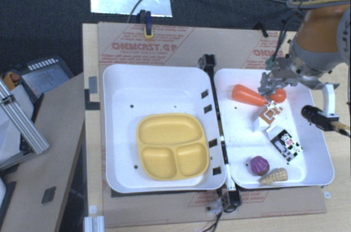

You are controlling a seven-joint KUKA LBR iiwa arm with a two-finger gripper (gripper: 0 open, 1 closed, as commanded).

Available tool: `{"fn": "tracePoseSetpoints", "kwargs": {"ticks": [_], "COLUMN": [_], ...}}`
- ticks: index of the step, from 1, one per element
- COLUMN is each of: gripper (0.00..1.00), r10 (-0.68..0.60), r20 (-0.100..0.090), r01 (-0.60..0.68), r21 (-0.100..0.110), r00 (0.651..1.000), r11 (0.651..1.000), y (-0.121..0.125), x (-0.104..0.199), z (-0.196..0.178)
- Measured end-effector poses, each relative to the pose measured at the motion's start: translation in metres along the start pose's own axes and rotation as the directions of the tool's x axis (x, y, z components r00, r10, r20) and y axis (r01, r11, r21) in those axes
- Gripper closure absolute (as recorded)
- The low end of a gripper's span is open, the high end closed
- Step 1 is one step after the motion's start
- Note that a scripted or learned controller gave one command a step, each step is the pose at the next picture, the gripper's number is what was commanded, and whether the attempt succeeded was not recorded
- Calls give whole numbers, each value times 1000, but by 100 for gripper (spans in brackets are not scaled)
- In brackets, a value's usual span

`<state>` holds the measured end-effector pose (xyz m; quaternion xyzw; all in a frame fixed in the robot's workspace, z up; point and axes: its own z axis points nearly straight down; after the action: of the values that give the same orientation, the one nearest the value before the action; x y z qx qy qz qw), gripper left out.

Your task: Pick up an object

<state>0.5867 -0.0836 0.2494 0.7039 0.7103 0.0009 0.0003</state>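
My gripper (268, 85) hangs over the back of the right bin (318, 170), coming in from the right on the grey arm with the orange band. Directly under it lies an orange carrot (247, 95), pointing left, with a small red-orange piece (279, 96) at its right end. The gripper's tip sits over the carrot's thick end, and its body hides the contact. In front of it are a small white and orange box (268, 114), a black and white box (286, 144), a purple ball-like object (259, 164) and a tan cone (273, 175).
The left bin (118, 116) holds a yellow three-compartment tray (171, 145). A black divider with clips (214, 110) runs between the bins. A black part with a white bracket (321, 116) sticks over the right bin's right rim. Cables hang near the arm.
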Motion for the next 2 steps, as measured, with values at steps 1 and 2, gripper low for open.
{"fn": "tracePoseSetpoints", "kwargs": {"ticks": [1, 2], "gripper": [100, 100], "r10": [0, -1], "r20": [0, -1], "r01": [0, 1], "r21": [0, 0], "r00": [1000, 1000], "r11": [1000, 1000], "y": [-1, 10], "x": [59, 114], "z": [7, 21]}}
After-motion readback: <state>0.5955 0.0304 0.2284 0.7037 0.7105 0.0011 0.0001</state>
